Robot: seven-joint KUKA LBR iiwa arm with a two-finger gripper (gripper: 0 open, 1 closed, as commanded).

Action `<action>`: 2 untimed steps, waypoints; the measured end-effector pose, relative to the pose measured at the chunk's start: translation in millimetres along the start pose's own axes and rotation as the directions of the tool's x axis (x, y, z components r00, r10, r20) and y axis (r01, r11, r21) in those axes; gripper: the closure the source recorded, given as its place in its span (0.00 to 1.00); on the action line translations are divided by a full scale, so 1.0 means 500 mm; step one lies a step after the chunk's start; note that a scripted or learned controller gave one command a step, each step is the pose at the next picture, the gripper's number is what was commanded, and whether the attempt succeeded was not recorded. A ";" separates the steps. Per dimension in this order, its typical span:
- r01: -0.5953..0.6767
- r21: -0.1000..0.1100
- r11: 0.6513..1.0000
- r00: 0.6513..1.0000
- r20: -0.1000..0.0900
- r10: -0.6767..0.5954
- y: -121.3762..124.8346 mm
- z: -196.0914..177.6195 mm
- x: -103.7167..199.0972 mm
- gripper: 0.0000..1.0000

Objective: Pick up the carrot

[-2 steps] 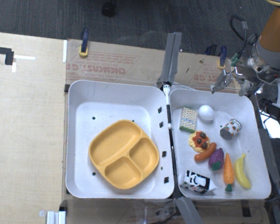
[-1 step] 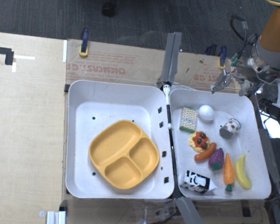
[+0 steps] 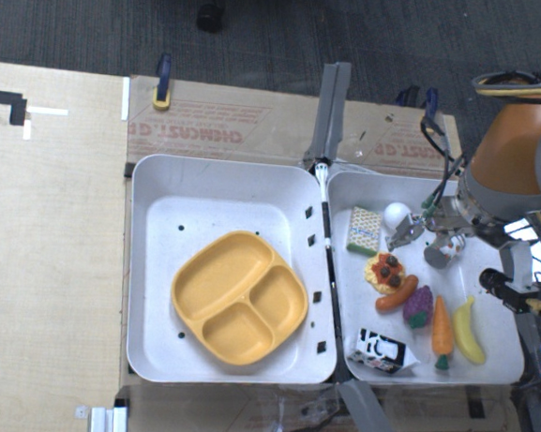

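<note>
The step in hand looks like the approach; the gripper (image 3: 426,241) hovers at the upper middle of the right bin (image 3: 511,372), jaws spread and holding nothing; the carrot (image 3: 442,329) lies lower right of it, between the purple grapes (image 3: 419,306) and the banana (image 3: 468,333); next it must shift down-right and descend.

Even overhead light, bright white bins (image 3: 143,274) with soft shadows at inner walls, slight softness throughout, dark floor (image 3: 269,22) at top

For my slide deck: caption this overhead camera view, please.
Pincer hovers over the right bin, above the carrot lying between grapes and banana.
</note>
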State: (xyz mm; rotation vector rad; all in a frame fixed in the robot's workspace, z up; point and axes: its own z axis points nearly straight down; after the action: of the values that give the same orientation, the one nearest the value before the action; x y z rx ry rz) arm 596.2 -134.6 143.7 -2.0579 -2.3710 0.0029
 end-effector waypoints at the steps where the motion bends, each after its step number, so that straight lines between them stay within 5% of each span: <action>1: 0.035 0.000 0.999 0.999 -0.001 -0.035 -0.153 0.107 0.025 0.00; 2: -0.030 0.000 1.000 1.000 -0.001 0.030 -0.145 0.107 0.092 0.00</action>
State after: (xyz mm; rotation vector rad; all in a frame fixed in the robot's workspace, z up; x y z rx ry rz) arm 517.7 -99.1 90.7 -2.0928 -2.3388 0.0022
